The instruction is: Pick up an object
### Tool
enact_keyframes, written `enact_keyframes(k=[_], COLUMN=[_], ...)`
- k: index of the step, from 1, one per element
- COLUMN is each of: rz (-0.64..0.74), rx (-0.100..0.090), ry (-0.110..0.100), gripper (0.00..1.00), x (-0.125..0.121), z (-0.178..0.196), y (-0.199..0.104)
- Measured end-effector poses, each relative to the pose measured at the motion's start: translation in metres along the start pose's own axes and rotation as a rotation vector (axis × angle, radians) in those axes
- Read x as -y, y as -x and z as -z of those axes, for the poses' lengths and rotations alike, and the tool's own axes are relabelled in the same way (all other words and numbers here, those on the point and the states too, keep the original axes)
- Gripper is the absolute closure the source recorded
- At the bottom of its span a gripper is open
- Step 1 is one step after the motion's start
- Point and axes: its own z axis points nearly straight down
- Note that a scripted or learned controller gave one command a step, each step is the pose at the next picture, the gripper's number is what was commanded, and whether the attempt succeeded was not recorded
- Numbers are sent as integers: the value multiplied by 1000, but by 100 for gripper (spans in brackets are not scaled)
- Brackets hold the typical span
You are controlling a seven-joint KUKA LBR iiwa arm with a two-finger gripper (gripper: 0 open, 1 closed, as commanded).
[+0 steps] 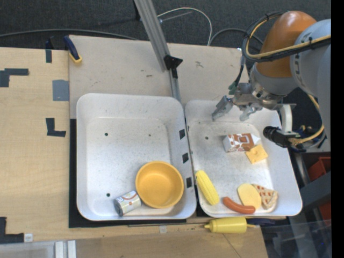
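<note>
Pincer [235, 107] hovers open and empty above the right bin's [200, 117] far rim (a descent here risks striking plastic).

In front of me, a pale bench [118, 69] carries two white bins: the left bin [91, 144] and the right bin [204, 117], touching along their inner rims. A grey metal post [153, 26] slants in from twelve o'clock, ending just beside their shared corner. At ten o'clock a blue-and-yellow clamp [72, 50] grips the bench corner. Toward nine o'clock lies a wooden board [27, 160] bearing a grey tape patch [61, 90] and dark tape marks [52, 127]. A white cable [188, 12] loops over dark floor at twelve.
</note>
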Motion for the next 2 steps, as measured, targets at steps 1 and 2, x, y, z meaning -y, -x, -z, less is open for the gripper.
enact_keyframes(k=[1,2], rz=[0,-1], rx=[0,0], ry=[0,-6], gripper=[0,0], x=[0,10], z=[0,-57], y=[0,-5])
